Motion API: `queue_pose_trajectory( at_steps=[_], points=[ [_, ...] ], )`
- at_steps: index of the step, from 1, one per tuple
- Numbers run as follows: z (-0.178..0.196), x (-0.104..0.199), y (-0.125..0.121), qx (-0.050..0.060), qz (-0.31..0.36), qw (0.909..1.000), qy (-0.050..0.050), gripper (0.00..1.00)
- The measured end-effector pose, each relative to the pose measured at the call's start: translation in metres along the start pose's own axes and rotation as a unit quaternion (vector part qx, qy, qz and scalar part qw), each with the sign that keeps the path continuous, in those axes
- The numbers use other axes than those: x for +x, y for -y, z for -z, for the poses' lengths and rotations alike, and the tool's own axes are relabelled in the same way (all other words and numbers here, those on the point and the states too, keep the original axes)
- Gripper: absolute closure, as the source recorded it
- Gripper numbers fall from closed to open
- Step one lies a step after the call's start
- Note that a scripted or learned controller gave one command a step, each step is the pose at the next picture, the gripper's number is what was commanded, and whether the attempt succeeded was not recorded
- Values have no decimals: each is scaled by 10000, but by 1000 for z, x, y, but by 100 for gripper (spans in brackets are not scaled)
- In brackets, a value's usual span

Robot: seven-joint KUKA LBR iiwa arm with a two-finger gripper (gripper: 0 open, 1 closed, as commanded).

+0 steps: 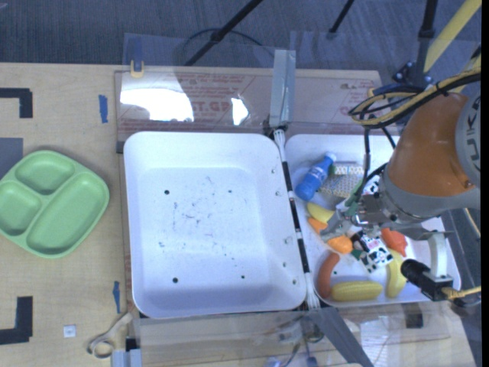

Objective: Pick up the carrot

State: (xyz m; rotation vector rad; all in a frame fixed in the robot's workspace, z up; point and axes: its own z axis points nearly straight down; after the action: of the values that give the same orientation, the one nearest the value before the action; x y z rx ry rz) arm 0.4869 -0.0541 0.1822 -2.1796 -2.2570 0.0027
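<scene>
Carrot point(340, 245): small orange piece, my best read among several orange items, lying in the right bin point(302, 153), lower-middle of the clutter and loose on the bin floor. Tool point(353, 222) is just above and beside it, low in the bin, apparently touching or nearly touching the pile. Cannot tell if the tool is released or clenched, the tip is lost in the clutter, and nothing is visibly gripped. Arm point(428, 159) comes in from the right, with the orange band big in frame over the bin's right half, the grey wrist below it, and the tool angled down and left toward the bin center. Around the carrot: yellow piece point(321, 214) just up-left, black-and-white dice block point(374, 255) just right, red-orange piece point(394, 240) further right near the wrist, and a reddish sausage-shaped item point(326, 274) below-left against the bin's left wall. A yellow corn-like item point(354, 290) lies along the bottom edge. Blue bottle point(314, 179) sits tilted near the top left of the bin, well apart from the carrot. Left bin point(153, 159) is side by side with the right one, rims touching, with faint scribble marks on its floor. Further left on the desk point(61, 113) is a green plate point(50, 203) with 3 compartments, well apart from both bins. Pale-handled scissors point(105, 341) are at the desk's bottom-left corner.
</scene>
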Motion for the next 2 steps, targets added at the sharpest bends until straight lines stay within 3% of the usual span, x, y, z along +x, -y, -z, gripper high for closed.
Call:
queue_pose_trajectory(
  at_steps=[1, 2],
  points=[
    [1, -18, -48, -20, 638, 9980, 7, 0],
    [0, -7, -7, -6, 941, 9956, 1, 0]
  ],
)
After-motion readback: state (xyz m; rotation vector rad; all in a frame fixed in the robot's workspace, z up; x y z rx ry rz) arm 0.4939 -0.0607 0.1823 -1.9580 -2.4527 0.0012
